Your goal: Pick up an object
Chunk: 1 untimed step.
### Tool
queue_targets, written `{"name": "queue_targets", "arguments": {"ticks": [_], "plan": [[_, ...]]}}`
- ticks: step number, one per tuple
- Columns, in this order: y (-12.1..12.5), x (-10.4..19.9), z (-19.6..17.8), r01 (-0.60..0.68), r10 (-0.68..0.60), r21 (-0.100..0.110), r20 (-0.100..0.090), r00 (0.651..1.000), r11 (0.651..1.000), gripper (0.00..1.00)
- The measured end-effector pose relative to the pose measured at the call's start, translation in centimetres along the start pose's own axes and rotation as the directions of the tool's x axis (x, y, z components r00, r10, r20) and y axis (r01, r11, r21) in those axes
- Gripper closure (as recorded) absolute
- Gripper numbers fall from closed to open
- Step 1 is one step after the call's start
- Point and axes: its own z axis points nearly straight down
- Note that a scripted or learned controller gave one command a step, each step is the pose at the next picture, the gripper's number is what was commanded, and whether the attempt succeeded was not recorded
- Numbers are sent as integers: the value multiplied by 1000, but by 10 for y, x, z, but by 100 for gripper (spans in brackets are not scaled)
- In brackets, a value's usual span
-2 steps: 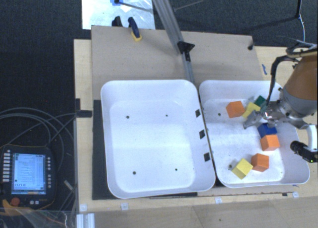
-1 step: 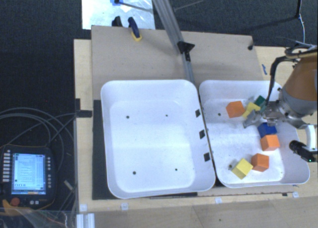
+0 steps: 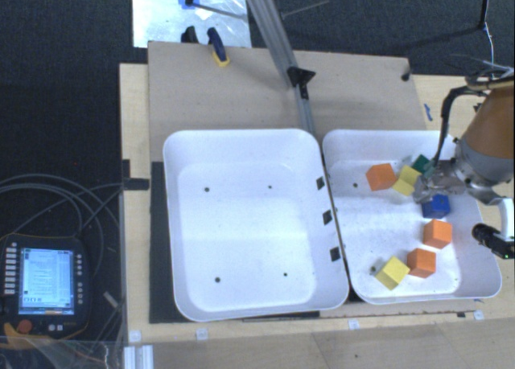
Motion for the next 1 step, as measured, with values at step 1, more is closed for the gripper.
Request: {"name": "queue_targets", "arguments": {"ticks": [1], "plan": [[5, 9, -54, 3, -3, 13, -10, 1000, 1000, 100]]}}
